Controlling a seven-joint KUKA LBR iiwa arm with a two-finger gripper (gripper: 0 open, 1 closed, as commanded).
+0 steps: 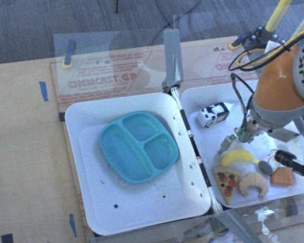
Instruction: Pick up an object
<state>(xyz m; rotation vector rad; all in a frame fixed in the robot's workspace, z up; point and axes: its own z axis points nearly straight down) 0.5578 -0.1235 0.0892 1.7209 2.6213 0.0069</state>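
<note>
Going left to right, the bench (pixel 25 181) is carrying two white bins: the left bin (pixel 97 210) is holding a teal divided plate (pixel 138 146), lying flat near its centre, well apart from the work. The right bin (pixel 199 139) is holding the candidates: a small black-and-white toy cow (pixel 214 114) at about eleven o'clock, a pizza slice (pixel 227 182) at seven o'clock, and a yellow banana (pixel 239 157) near the middle with a croissant (pixel 254 184) just below it, then a waffle-like orange piece (pixel 281 177) at five o'clock. The hand (pixel 231 143) is hanging just above the banana's left end, at about ten o'clock from it, and I cannot tell whether it is parted or closed; nothing is visibly sitting in it. The banana is looking like the likeliest target (it is probably a light, stiff plastic toy, smooth and curved, so it may be slipping sideways). Taking it across the thick middle seems safest. The croissant and pizza slice are crowding its lower side, and the bin's dividing wall is standing close at nine o'clock.
</note>
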